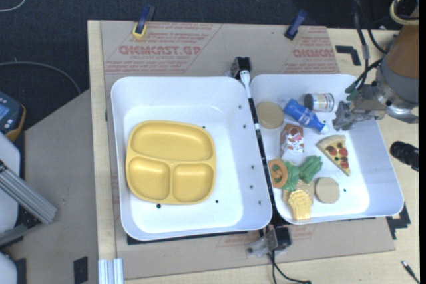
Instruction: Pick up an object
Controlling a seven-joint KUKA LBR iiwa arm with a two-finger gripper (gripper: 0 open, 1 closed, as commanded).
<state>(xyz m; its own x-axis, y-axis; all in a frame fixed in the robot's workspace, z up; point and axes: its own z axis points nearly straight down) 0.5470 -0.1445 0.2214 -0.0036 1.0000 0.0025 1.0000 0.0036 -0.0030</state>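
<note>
From above, you see the gripper (347, 118) low over the right bin's (379, 163) far right side, its grasp impossible to judge, just beside the pizza slice (335, 152), near the blue bottle (303, 114) and small jar (321, 102).

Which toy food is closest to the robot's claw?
The small glass jar with a silver lid at the right bin's far end. It lies just left of the gripper; the pizza slice sits farther below.

Yellow divided plate (172, 161) in left white bin (123, 100), blue clamps (295, 24) on cardboard-topped bench (200, 46).
</note>
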